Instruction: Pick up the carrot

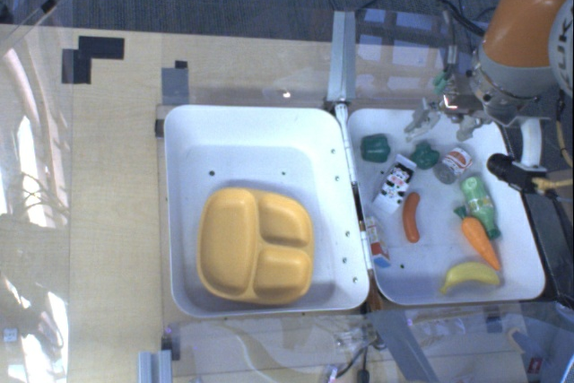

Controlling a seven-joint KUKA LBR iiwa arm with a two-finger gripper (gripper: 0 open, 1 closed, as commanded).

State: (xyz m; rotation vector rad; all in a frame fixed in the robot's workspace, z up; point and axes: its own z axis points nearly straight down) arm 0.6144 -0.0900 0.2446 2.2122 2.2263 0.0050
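The carrot (481,244), orange with a green top, lies slanted in the right bin (515,278), near its front right. It rests between a green bottle (478,202) behind it and a banana (469,276) in front. My gripper (445,122) hovers over the back of the same bin, well behind and to the left of the carrot. Its fingers (420,119) are spread open with nothing between them. The carrot lies untouched.
Also in the right bin are a red sausage (411,217), a white carton (395,182), a green pepper (375,146), a teal item (425,158) and a small can (454,163). In the left bin (188,148) sits a yellow divided plate (256,244).
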